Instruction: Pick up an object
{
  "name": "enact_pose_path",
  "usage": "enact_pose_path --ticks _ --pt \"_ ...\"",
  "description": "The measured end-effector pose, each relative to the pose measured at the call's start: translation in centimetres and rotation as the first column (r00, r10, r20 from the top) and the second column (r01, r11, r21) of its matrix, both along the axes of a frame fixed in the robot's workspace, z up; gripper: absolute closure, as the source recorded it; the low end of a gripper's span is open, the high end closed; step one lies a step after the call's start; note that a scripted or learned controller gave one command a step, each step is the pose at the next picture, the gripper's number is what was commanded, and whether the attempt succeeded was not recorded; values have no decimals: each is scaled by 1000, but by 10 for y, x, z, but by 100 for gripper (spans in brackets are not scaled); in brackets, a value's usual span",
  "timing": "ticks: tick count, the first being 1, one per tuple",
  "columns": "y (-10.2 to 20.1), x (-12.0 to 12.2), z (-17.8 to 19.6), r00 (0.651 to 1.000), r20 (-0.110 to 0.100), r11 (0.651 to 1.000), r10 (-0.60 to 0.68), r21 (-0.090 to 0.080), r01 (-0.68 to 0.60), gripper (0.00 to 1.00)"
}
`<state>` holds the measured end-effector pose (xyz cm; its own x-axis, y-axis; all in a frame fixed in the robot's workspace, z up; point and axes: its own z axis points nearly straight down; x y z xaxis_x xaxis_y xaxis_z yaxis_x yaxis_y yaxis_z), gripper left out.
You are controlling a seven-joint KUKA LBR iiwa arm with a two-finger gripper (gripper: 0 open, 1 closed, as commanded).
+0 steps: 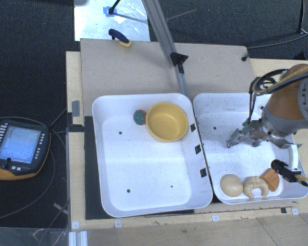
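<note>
Hand (235,139) low over right bin (215,104) floor

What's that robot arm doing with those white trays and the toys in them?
The robot arm is reaching in over the right bin, with its gripper low above the bin floor. It holds nothing. A round cream piece, a croissant-shaped piece and an orange piece lie along that bin's near edge. The left bin holds a yellow bowl with a small green ball touching it.
</note>
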<state>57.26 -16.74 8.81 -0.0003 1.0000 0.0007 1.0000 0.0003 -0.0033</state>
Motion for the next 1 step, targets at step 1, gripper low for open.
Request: enact_pose_path --ticks 1 --pt "0 2 13 1000 5 1000 0 -1 0 100"
